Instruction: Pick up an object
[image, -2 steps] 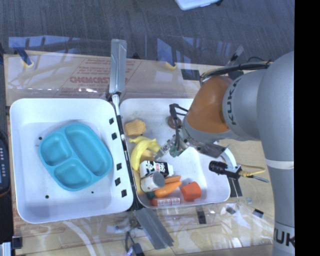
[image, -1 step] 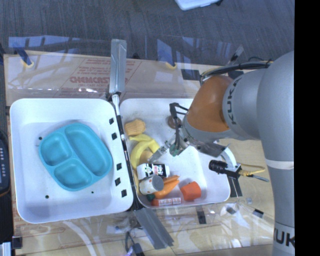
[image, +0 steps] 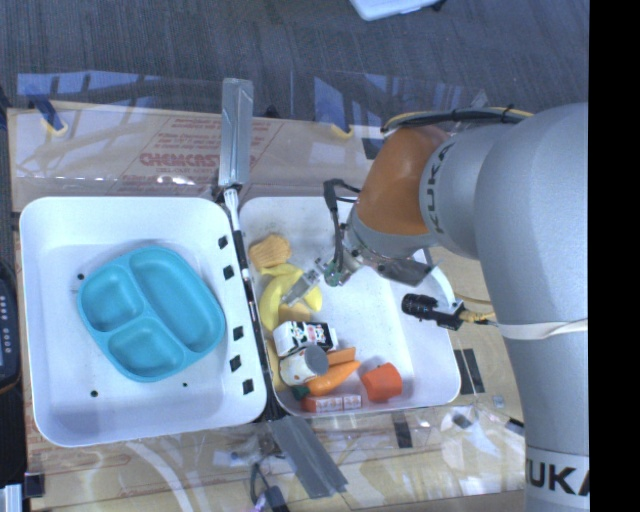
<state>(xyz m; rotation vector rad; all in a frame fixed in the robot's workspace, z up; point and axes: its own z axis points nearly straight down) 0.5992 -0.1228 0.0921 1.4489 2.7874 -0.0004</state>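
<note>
A dark carpet borders the bench (image: 120, 150), which carries two white bins under my overhead camera. The left bin (image: 40, 300) holds a blue divided plate (image: 150, 312), lying flat toward its middle. The right bin (image: 425, 360) holds a heap of toy food along its left wall and near corner: a tan bun (image: 270, 250) at the far end, a yellow banana (image: 272, 300) just below it, a small black-and-white carton (image: 305, 337), a pale cup (image: 298, 368) beside it, an orange carrot (image: 335, 376), an orange block (image: 381, 382) and a red-and-white bar (image: 333, 403) against the near wall.

The grey arm (image: 500, 210) reaches in from the right, its orange band (image: 395, 190) above the right bin. The end effector (image: 312, 283) is down at the banana's upper right side, a metal finger (image: 300, 290) lying across the yellow peel. I cannot tell from here whether it is apart or together, nor whether it grips the banana. The banana rests in the bin among the other items, touching the bun and the carton.
</note>
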